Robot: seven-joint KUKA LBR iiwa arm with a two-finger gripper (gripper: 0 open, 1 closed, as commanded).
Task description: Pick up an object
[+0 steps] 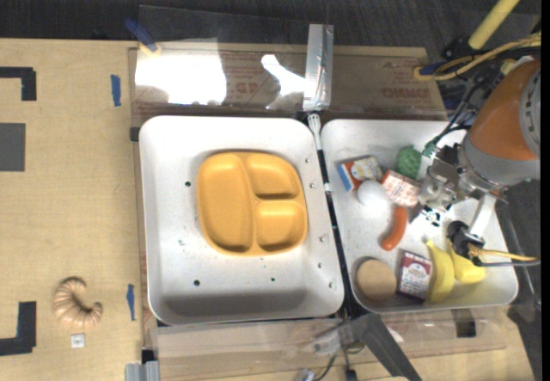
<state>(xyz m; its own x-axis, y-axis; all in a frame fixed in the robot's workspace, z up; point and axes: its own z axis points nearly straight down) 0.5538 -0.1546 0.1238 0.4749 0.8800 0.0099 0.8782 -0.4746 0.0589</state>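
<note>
The right bin [503, 289] holds several small items. Among them are a white egg [371, 194], a red-and-white carton [363, 170], a green piece [411, 162], a pink packet [400, 188] and an orange-red sausage shape [394, 229]. Near the front lie a brown round piece [373, 278], a red box [414, 274] and a yellow banana [449, 267]. My gripper [440, 199] hangs low over the right half of this bin, just right of the pink packet and above the banana. I see nothing clearly held in it.
The left bin [163, 199] carries a yellow divided plate [251, 200]. A croissant-like piece [77, 302] lies on the wooden bench at the far left. Cables and a yellow hose trail beside the arm [507, 125] at the right.
</note>
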